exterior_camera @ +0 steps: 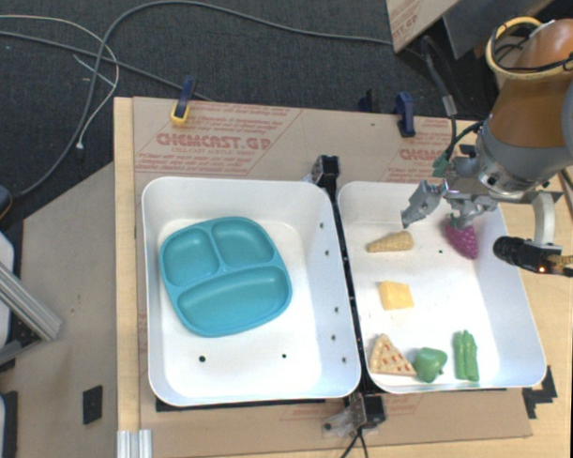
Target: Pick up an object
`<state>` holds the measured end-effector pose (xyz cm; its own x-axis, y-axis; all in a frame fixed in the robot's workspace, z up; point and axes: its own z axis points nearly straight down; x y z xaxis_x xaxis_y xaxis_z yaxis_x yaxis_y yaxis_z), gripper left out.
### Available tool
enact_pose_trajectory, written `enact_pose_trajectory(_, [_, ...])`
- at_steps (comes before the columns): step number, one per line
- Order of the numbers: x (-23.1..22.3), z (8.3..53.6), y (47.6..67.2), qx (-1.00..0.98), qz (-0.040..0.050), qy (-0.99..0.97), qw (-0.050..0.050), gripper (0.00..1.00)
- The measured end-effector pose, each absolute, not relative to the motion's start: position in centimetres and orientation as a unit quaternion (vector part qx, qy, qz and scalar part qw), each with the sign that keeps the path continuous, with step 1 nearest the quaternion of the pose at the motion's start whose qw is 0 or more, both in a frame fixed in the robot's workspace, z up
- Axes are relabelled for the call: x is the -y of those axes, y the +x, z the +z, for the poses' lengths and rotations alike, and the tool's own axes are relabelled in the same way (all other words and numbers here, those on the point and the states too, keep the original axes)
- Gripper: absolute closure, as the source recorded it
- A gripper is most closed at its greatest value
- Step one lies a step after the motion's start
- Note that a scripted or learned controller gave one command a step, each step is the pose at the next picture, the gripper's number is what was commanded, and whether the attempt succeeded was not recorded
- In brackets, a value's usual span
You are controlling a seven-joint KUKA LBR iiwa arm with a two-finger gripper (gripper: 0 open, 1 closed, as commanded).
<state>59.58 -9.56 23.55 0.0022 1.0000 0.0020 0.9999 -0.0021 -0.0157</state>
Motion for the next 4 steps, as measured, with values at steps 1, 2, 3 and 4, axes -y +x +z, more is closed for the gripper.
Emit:
enact_pose_trajectory(1, [9.5, 24.3, 59.8, 0.707, 0.0001, -0.707, 0.001, 0.0])
enact_pose_trajectory(2, [9.5, 20.2, 59.6, 0.707, 0.0015, -0.707, 0.002, 0.0])
enact_pose_trajectory(3, [9.9, 14.5, 60.3, 0.707, 0.001, -0.707, 0.002, 0.0])
enact_pose_trajectory(4, [9.8, 9.2, 60.3, 0.707, 0.0016, -0.707, 0.003, 0.0])
